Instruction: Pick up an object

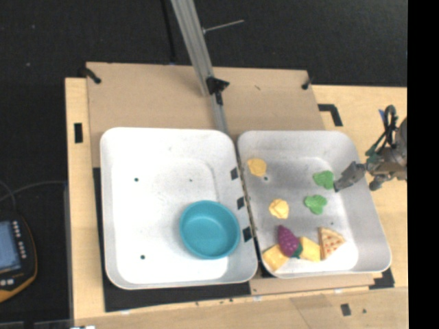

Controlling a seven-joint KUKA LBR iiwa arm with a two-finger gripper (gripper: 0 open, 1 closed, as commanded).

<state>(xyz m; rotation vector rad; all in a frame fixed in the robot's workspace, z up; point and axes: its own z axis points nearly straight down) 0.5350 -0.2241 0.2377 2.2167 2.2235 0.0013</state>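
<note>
Camera view, looking down at a slant: gripper point(345, 177) reaching in from the right edge of the frame, low over the right bin point(357, 256), dark fingertip poking toward the frame's left. Just off that tip, to its left and nearly touching: a green piece point(324, 179), closest thing by far. Nothing seen between the fingers; open or closed, cannot tell from this angle. A second green piece point(315, 203) sitting just below the first, toward lower left of the gripper. Farther off, lower in the bin: a yellow lump point(278, 208), a purple piece point(288, 240), a pizza-like wedge point(331, 242). Another yellow piece point(256, 166) up near the bin's left wall. Likely call: short slide leftward and down onto the nearest green piece. Left bin point(137, 156) holding a blue bowl point(208, 229), well apart.
</note>
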